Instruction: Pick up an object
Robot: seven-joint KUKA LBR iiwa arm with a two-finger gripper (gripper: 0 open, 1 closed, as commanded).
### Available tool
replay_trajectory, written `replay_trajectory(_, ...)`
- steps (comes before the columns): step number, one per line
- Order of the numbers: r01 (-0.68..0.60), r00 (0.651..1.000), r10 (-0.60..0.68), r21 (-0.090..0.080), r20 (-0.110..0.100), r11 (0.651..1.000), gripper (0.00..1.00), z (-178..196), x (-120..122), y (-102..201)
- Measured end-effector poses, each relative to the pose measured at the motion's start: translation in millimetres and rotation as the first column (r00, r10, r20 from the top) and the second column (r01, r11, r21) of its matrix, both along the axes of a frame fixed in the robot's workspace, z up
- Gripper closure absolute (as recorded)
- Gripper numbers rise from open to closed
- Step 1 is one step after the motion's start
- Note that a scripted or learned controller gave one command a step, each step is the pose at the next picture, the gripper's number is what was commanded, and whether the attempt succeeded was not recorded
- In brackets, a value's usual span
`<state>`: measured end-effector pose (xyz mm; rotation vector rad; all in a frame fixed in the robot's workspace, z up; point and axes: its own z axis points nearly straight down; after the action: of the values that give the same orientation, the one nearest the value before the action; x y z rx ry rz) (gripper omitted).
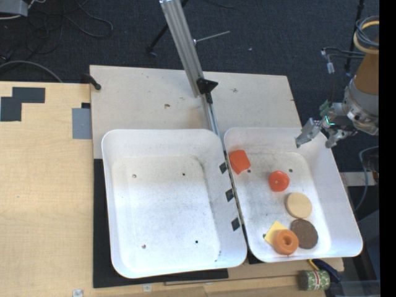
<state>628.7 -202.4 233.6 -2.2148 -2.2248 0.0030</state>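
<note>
The arm comes in from the right, and its hand [322,130] hangs over the upper right corner of the right bin [346,228], just at the rim. The two fingers stand apart, nothing between them, so the hand is released and carries no object. I think it waits high there because the program did not yet choose a target; from this spot it can go down to any piece w/o crossing the others.

All candidate things lie in the right bin. An orange-red cube [239,161] sits close to the bin's left wall, near the divider btw. the two bins. A small red cylinder [279,180] stands more in the middle, apart from the rest, so it looks like the easiest grasp. Lower, a beige disc [299,205] and a dark brown disc [304,234] lie close together, and an orange ring [286,242] rests partly on a yellow block [274,232] just beside the brown one. This crowded group is risky: the fingers may push a neighbour.

The left bin [117,166] serves probably as drop place. Both bins stand on the table [142,98].
</note>
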Motion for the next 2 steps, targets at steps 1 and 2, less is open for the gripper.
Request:
replay_trajectory(1, 0.004, 1.0, -0.004, 0.001, -0.003, 1.0, 0.0, -48, -2, -8)
replay_trajectory(2, 0.005, 1.0, -0.005, 0.001, -0.004, 1.0, 0.0, -96, 0, -14)
